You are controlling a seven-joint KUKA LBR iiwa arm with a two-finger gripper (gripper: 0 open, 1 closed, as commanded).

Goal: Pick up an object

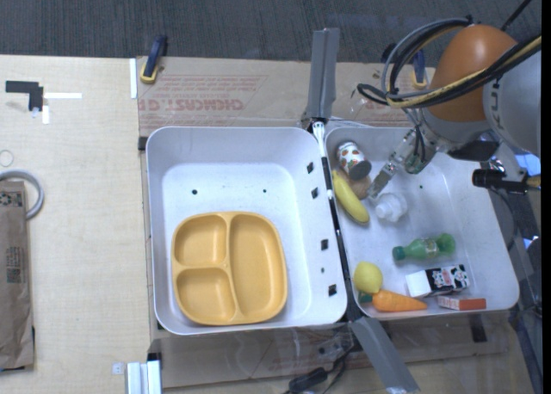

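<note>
The right bin (495, 229) holds several objects. A banana (349, 197) lies along its left wall, with a small printed can (351, 158) behind it and a clear plastic piece (392, 207) to its right. My gripper (379, 182) reaches down and left from the orange-banded wrist (465, 70). Its tip hangs between the can, the banana and the clear piece, close above them. Nothing can be seen held in it. Nearer the front lie a green bottle (424, 248), a lemon (368, 277), a carrot (398, 301) and a white box with black print (439, 280).
The left bin (172, 169) bears a yellow divided plate (230, 265). A small red-orange box (462, 303) lies at the right bin's front edge. Black cables loop above the wrist. A brown bag (13, 272) sits at the bench's far left.
</note>
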